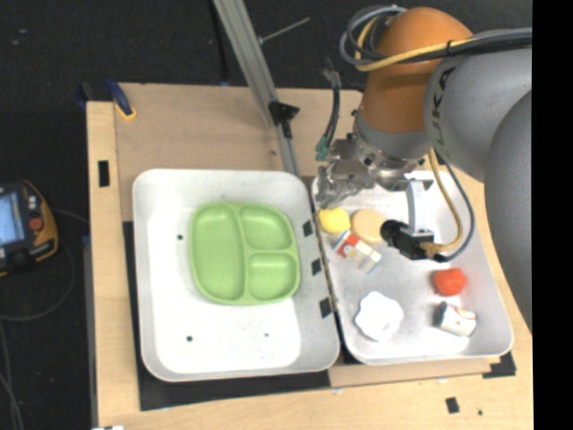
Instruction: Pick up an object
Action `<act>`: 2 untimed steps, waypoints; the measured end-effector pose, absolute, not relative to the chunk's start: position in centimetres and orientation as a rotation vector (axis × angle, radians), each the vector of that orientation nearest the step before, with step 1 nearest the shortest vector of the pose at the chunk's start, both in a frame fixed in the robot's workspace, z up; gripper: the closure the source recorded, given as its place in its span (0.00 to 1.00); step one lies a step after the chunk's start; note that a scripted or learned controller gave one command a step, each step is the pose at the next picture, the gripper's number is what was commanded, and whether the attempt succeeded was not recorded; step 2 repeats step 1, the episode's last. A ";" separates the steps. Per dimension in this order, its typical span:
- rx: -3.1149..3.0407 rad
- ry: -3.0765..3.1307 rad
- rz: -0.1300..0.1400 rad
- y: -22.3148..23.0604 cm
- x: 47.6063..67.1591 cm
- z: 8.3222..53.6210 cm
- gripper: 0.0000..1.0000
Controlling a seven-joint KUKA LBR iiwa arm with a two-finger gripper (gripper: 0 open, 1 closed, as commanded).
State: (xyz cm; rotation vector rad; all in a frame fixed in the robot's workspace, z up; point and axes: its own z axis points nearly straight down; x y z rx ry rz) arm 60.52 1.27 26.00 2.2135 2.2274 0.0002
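Arm: grey arm (492, 97) reaching in from the right, bent down over the right bin (488, 348); orange band (414, 61) uppermost, wrist pointing down at that bin's upper left corner.
Gripper: gripper (343, 184) low over the bin's upper left part, close to the wall shared with the left bin (161, 330).
Claw state: open or closed, cannot tell; hidden under the wrist; nothing seen held.
Nearest thing: yellow round object (333, 219), on the bin floor just below the gripper; contact cannot be told.
Beside it: pale tan disc (367, 222), touching or nearly touching the yellow round object on its right.
Below those: small red-and-white box (359, 252), lying flat, tilted.
Right side of bin: orange-red ball (450, 281), well apart from the gripper; small white block (456, 320) just below it.
Lower middle: white crumpled lump (379, 316).
Left bin content: green divided plate (244, 252), three compartments, lying flat near the middle.
Writing: dark letters on the grey arm near the orange band, partly cut off, not readable; print on the small red-and-white box too small to read.
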 end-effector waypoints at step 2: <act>2.214 2.227 0.000 5.9 61.9 24.6 1.00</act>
